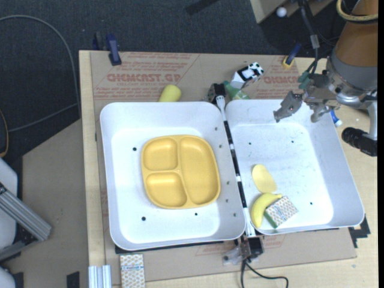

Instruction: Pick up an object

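Note:
In the right bin (324,179) a yellow banana (261,207) lies near the front left corner. A pale yellow round piece (263,177) sits just behind it, and a small patterned packet (281,210) touches the banana's right side. My gripper (299,109) hangs over the back edge of the right bin, well behind those objects. Its two fingers are spread apart with nothing between them. The left bin (120,161) holds a yellow three-compartment plate (179,171).
A small yellow object (170,93) lies on the cardboard behind the left bin. A black-and-white toy (249,72) and dark clutter (219,92) sit behind the gap between the bins. A blue clamp (112,49) is at the back left. A printed card (132,269) lies in front.

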Controlling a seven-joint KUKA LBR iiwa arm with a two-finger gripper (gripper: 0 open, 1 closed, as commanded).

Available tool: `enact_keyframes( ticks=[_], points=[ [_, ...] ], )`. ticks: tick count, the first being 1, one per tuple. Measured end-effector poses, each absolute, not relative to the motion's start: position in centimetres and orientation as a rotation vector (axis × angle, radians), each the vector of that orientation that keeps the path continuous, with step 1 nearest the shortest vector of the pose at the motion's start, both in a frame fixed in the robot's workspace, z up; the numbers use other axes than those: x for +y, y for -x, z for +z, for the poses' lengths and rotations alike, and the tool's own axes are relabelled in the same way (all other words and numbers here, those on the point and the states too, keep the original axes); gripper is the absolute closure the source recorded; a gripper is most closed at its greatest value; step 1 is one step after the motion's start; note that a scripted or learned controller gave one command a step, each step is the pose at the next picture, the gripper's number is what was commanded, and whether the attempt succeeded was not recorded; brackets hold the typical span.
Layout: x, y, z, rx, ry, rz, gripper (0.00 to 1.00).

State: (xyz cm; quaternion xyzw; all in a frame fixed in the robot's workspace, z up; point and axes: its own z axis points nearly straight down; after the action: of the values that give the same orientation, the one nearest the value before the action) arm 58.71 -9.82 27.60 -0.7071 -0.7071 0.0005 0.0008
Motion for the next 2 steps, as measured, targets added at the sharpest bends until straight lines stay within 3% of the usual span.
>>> enact_keyframes(
  ticks=[1, 2],
  points=[
    [-11.5, -57.8, 9.2, -2.218, 2.22, 0.003, 0.0],
    [-16.6, -47.8, 8.4, -2.218, 2.222, 0.002, 0.0]
  ],
)
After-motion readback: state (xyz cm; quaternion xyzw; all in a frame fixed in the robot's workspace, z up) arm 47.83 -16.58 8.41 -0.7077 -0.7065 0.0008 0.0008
